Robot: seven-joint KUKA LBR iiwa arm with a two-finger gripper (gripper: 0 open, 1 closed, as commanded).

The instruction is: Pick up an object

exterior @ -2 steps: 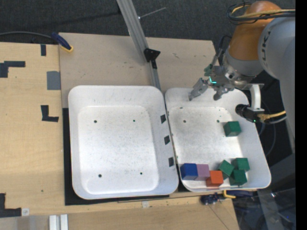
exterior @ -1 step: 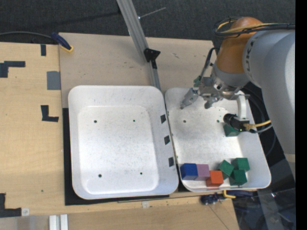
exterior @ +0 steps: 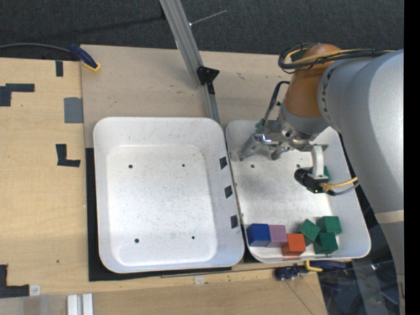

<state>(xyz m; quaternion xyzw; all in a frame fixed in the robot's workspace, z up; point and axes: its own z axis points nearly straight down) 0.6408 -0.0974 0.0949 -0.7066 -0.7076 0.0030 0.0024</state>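
From the camera above, you saw a pale wooden tabletop (exterior: 39, 176) marked with dark tape pieces along its left part, and beyond its far edge a dark grey carpeted floor (exterior: 85, 8). A blue and yellow clamp (exterior: 86, 57) sat at the tabletop's far edge, and a slanted grey metal bar (exterior: 185, 35) came down from the top to the gap between the 2 bins.

The left bin (exterior: 157, 126) lay on a black mat (exterior: 91, 215), its white floor finely speckled and showing 4 small dark dots. The right bin (exterior: 272, 189) touched it side by side.

The blocks were gathered along the near edge of the right bin: a blue block (exterior: 258, 234), a lilac block (exterior: 277, 233) just beside it, an orange block (exterior: 294, 243) touching the lilac one, and 3 green blocks (exterior: 319, 233) clustered to the right.

The arm (exterior: 367, 123) reached in from the right, its orange band (exterior: 305, 94) above the wrist. The hand (exterior: 266, 143) was over the far part of the right bin, well apart from the blocks. You could not tell from this angle whether it was wide or narrow, and nothing showed in its grasp.
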